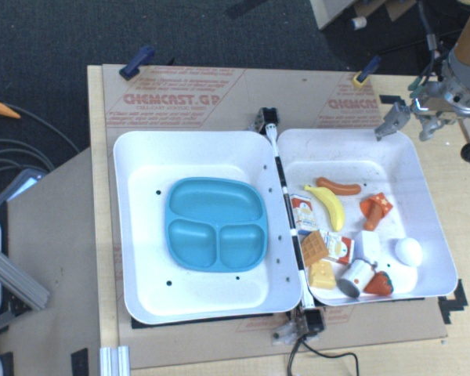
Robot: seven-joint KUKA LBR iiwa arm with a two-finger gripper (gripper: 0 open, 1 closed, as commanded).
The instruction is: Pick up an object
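Below & left of the gripper, spread open w/ nothing held over the right bin rim, banana & hot dog lie unpicked.

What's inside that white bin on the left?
The left bin holds a blue divided plate with three compartments, nothing in them. Whatever lies under the plate is covered.

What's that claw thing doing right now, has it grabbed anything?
Gripper: open, holding nothing, above the far right corner of the right bin, apart from the toys.
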